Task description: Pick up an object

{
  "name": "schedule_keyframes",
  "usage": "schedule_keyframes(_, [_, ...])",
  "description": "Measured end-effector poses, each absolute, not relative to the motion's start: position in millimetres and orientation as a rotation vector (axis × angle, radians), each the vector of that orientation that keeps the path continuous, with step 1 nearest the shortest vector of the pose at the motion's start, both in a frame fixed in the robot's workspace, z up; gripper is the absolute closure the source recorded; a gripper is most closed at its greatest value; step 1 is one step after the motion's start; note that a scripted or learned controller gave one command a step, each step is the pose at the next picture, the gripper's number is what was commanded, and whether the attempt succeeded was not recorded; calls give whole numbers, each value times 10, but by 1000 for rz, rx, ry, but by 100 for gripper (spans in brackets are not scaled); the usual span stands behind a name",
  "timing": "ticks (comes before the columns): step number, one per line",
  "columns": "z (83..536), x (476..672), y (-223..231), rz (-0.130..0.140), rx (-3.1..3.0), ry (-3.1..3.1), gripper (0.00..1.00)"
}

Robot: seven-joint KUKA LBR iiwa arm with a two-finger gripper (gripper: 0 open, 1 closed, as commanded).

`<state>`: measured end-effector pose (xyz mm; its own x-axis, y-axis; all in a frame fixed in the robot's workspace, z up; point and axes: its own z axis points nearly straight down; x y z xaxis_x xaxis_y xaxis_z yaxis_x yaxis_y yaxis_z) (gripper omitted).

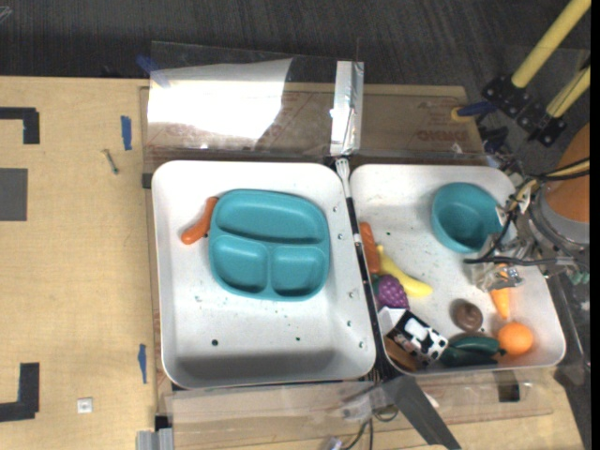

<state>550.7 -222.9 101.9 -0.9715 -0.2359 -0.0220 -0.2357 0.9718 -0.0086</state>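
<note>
Smooth round teal bowl [466, 216] beside glossy orange ball [516, 337]

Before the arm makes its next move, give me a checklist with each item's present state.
1. Pincer over right white bin: ok.
2. Object between its fingers: cannot tell.
3. Small orange cone-shaped toy just below pincer, uncovered: ok.
4. Teal plastic bowl crowds pincer's left: not ok.
5. Orange ball free to reach from above: ok.
6. Teal divided plate lies apart, in left white bin: ok.
</note>
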Motion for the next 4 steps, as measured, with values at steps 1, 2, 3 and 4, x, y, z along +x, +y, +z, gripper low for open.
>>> schedule_keyframes(1, [2343, 6039, -2234, -13, -471, 3086, 100])
schedule_keyframes(2, [2036, 6168, -1819, 3, -398, 3112, 100])
schedule_keyframes(3, [1601, 4919, -1507, 1, -261, 3128, 100])
schedule_keyframes(4, [1201, 5370, -1054, 4, -387, 3113, 100])
